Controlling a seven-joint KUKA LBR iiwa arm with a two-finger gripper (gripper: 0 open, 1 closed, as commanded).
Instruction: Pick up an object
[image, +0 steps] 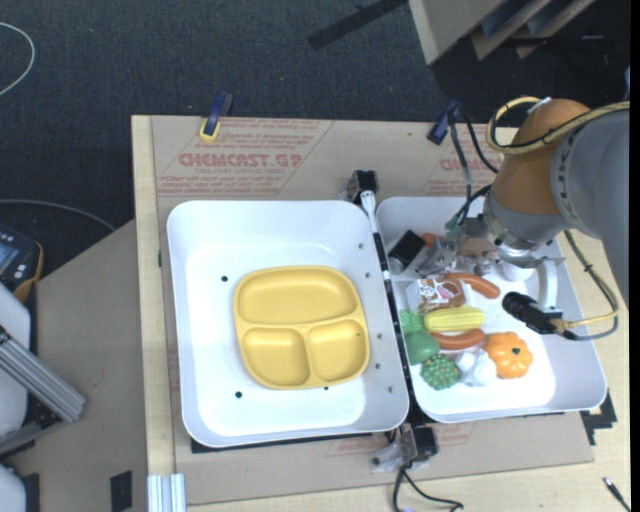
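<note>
My arm looms in from the right and covers the upper part of the right bin, while the left bin holds a yellow divided plate that plays no part here. My gripper hangs low over the upper end of a tight heap of toy food, and whether my jaws stand apart or together I cannot tell (the wrist hides them). Nothing shows between them, so I claim no hold. The heap is the hazard: an orange pumpkin, a corn cob, a sausage, green broccoli and a small printed packet lie touching or just beside one another. Closing here, I judge, may pinch two pieces at once, or nudge a rounded one so it slips sideways and leaves me with nothing.
</note>
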